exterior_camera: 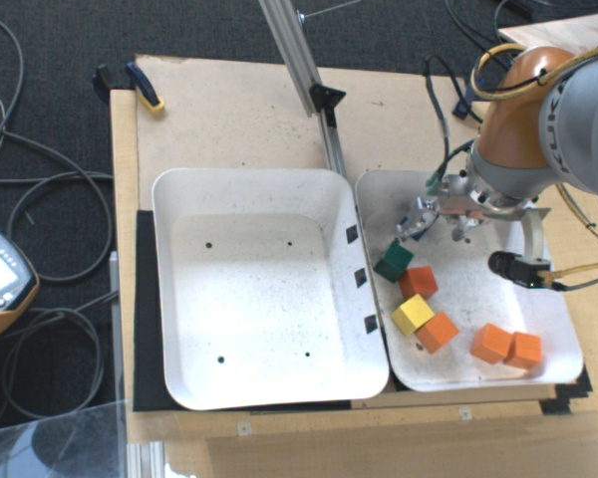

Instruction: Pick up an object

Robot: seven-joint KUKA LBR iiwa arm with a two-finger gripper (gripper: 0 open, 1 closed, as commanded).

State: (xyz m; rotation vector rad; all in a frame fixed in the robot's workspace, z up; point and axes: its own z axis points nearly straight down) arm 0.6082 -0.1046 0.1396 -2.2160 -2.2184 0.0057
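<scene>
My gripper (440, 226) hangs over the back part of the right bin (558, 327), its two silvery fingers spread apart and open with nothing between them. A dark green block (393, 263) lies just below and left of the fingertips, apart from them. In front of it sit an orange block (418, 283), a yellow block (414, 314) and another orange block (437, 332), close together. Two more orange blocks (492, 344) (524, 350) rest side by side near the bin's front right.
The left bin (169, 267) stands beside the right one, their rims touching. A slanted metal rail (289, 38) runs down to the gap between them. Cables loop behind the arm. A blue and yellow clamp (145, 86) lies at the bench's far left corner.
</scene>
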